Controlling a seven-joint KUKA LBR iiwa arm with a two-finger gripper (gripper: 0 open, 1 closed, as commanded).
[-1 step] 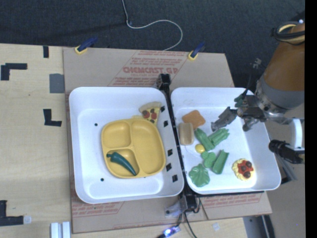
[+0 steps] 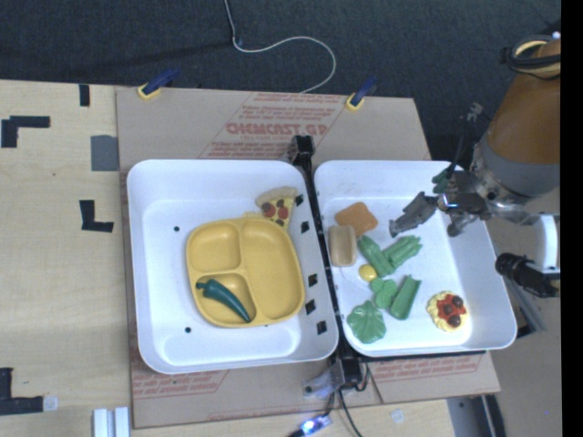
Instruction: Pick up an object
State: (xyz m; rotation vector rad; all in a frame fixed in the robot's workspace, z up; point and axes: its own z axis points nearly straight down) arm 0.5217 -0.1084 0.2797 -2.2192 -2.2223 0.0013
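While the arm (image 2: 528, 126) reaches in over the right bin (image 2: 474, 335), the gripper (image 2: 435, 212) hangs above that bin's far right part with its two fingers spread apart and nothing between them. One dark finger (image 2: 412, 215) points toward the bin's middle; the other (image 2: 460, 224) lies closer to the bin's right wall.

Candidate objects lie inside the right bin, all nearer its left wall or front than the gripper is: an orange block (image 2: 356, 217) and a tan piece (image 2: 342, 245) by the left wall, a cluster of green toy vegetables (image 2: 392, 276) with a small yellow ball (image 2: 367, 273) at the bin's middle, a flat green leaf (image 2: 366, 322) at the front, and a small tart with red topping (image 2: 448, 309) toward the front right corner. Left of the right bin, the other bin (image 2: 155, 335) holds a yellow divided plate (image 2: 264, 262) bearing a dark green pepper (image 2: 224, 298), with a pizza slice (image 2: 278, 205) at the plate's far edge.

Judged stage: approach, no grasp yet made. The nearest target appears to be the upper green vegetable (image 2: 393, 253), just beside the inner finger. The next move would call for centring the open fingers over one object, descending, and closing without catching a neighbour in the crowded cluster.
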